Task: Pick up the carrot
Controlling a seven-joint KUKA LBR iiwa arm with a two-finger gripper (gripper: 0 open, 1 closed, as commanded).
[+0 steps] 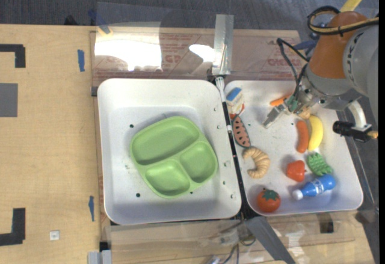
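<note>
Presently the gripper [281,110] hangs over the upper middle of the right bin [355,199], with the arm's orange band [328,57] above and to the right of it. Whether the gripper is wide, narrow or holding anything cannot be told from this slanted view. A small orange sliver [277,100] shows just beside it, and I cannot tell what that is.

The carrot [302,135], taken to be the orange stick, lies on the bin floor right of centre, against the left side of the banana [315,133] (the two appear to touch along their length). Its long axis runs nearly top to bottom in the view, tilted only slightly.

Finding: the carrot lies near the gripper, below it and to its right, on the side the arm reaches in from. In my judgement the coming move is a short pull back toward the arm and downward. The closing line should cross the carrot's length, roughly left to right.

Risk noted: with the banana this close, one side of the grasp has little room, and the banana could be nudged or taken with it.
</note>
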